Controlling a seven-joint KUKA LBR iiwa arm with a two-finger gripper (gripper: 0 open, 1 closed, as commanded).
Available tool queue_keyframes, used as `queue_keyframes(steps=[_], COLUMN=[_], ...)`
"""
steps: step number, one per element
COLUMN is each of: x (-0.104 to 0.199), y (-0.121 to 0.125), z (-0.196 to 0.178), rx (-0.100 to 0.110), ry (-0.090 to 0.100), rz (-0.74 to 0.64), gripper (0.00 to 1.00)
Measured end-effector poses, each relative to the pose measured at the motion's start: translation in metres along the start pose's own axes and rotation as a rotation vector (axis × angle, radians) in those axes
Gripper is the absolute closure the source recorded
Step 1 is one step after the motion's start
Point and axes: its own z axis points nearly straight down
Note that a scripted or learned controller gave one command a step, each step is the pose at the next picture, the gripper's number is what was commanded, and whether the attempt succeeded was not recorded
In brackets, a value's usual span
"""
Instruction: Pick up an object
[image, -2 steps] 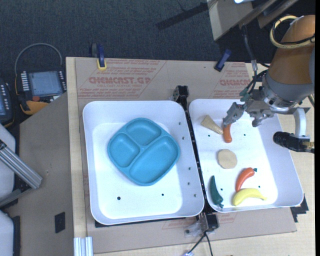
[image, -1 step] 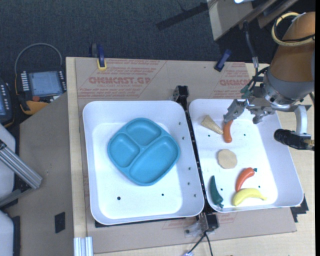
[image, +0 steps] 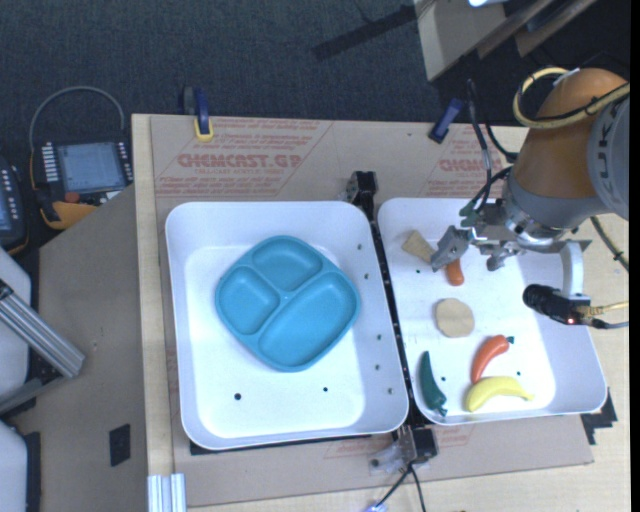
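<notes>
gripper (image: 466, 250) over carrot (image: 455, 271), tan block (image: 417, 244) & cookie (image: 454, 318) near.

Probably a robotics lab: paper-covered bench (image: 300, 150), clamps, cables, control pendant (image: 88, 165).

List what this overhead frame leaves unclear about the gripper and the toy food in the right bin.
- Gripper: camera view; small and partly under the wrist, so finger state is unreadable.
- Small orange piece: partly covered by the gripper; contact or grasp undecidable.
- Tan block: too small to identify.
- Green item: lies against the right bin rim; shape unclear.
</notes>
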Motion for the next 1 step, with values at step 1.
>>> queue_keyframes(steps=[1], x=[0.0004], y=[0.0013], z=[0.0406], rx=[-0.005], ry=[-0.001], rz=[0.000], gripper=[0.00])
